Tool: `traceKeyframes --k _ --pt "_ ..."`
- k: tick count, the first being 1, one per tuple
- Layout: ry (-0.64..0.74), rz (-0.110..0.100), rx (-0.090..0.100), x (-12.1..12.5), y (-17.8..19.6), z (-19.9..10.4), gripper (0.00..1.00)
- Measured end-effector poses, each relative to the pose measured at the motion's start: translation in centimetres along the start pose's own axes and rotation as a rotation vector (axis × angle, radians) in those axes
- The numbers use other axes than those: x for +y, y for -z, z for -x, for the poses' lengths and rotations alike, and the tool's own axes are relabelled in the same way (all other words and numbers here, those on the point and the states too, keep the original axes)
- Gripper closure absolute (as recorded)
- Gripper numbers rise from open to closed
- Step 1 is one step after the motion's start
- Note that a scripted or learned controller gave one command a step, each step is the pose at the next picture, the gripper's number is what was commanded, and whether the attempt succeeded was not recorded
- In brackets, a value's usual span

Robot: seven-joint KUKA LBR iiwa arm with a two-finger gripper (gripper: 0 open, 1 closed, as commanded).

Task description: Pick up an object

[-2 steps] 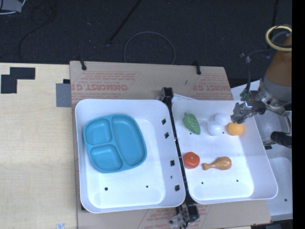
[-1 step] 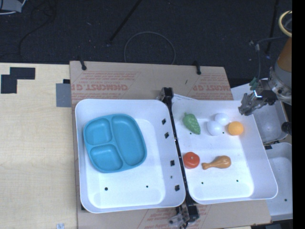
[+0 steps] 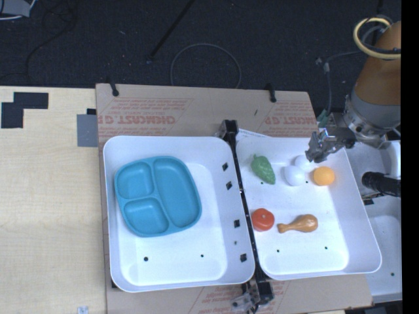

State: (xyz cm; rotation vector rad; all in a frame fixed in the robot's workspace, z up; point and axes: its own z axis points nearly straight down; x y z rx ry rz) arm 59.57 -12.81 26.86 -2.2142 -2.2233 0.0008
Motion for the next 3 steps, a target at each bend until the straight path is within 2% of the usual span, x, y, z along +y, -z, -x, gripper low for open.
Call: traceKeyframes --k 1,2,3 --pt "0.000 -0.002 0.000 -0.6 -0.9 -5.5 1.00" --pt "0.000 -0.004 0.000 -2.8 -2.8 -10.5 1.00" --pt "-0.001 -0.003 -0.001 -4.5 -2.8 -14.6 1.00"
